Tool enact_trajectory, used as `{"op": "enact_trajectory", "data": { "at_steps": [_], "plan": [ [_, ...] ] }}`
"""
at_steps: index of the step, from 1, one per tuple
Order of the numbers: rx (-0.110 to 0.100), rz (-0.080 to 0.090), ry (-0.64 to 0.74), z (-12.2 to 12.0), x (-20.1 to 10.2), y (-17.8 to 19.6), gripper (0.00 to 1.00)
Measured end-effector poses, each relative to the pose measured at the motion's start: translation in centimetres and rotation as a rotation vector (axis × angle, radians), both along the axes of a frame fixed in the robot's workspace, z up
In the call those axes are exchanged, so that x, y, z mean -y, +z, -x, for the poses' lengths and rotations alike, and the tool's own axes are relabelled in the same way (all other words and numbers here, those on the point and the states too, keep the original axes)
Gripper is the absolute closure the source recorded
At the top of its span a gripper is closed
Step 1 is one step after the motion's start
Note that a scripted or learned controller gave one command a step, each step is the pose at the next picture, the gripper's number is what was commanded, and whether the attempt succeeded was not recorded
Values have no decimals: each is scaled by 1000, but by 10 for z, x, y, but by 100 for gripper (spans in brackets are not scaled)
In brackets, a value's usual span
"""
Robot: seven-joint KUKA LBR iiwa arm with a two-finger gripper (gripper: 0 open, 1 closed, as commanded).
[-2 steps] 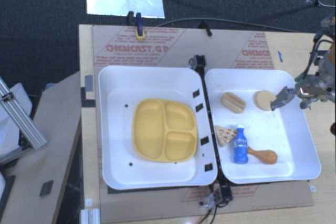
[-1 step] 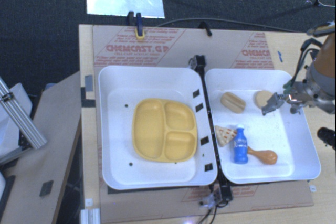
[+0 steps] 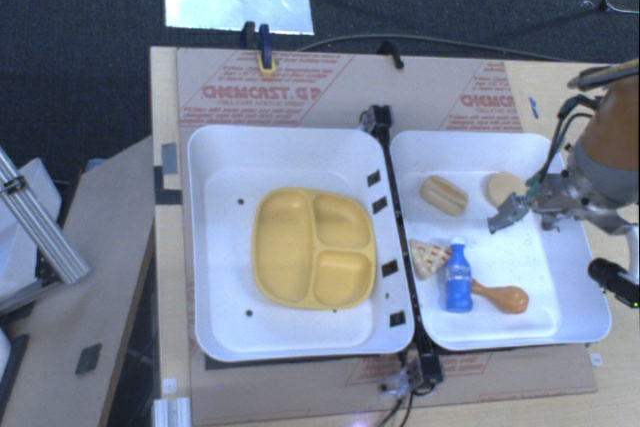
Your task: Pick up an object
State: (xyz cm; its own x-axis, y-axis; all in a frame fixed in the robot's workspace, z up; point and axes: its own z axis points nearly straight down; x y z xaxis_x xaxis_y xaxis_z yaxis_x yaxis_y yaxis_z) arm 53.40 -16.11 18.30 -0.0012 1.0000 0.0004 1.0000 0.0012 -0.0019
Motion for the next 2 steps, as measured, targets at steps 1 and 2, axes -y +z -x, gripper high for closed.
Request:
{"op": "enact_trajectory", "data": {
  "at_steps": [1, 2],
  "plan": [
    [-1, -1, 0, -4, -3, -62, 0],
    [6, 2, 1, -5, -2, -48, 100]
  ]
}}
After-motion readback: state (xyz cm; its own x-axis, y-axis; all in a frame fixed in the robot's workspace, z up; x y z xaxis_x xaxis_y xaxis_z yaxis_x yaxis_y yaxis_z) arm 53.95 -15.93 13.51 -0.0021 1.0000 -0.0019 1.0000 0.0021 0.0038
